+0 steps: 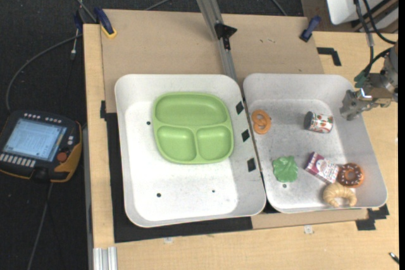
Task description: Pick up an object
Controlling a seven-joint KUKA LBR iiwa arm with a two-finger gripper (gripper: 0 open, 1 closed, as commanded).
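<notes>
One small can [319, 122] lay on its side just left of your gripper [355, 104] at the right bin's [285, 88] rim; whether that gripper was open, I could not tell.

So the worktop [190, 41] has two bins side by side. Left bin [183, 199] just has a divided plate [192, 127] sitting in its middle. Right bin [285, 88] holds the small stuff: a pretzel [261, 121] near its left wall, a little can [319, 122] to the right of that, then closer to the front a leafy toy [285, 169], a small carton [321, 167], a donut [350, 174] beside it and a bagel [340, 195] at the front right corner. The pincer [354, 104] is over that bin's right edge, near the can.
</notes>
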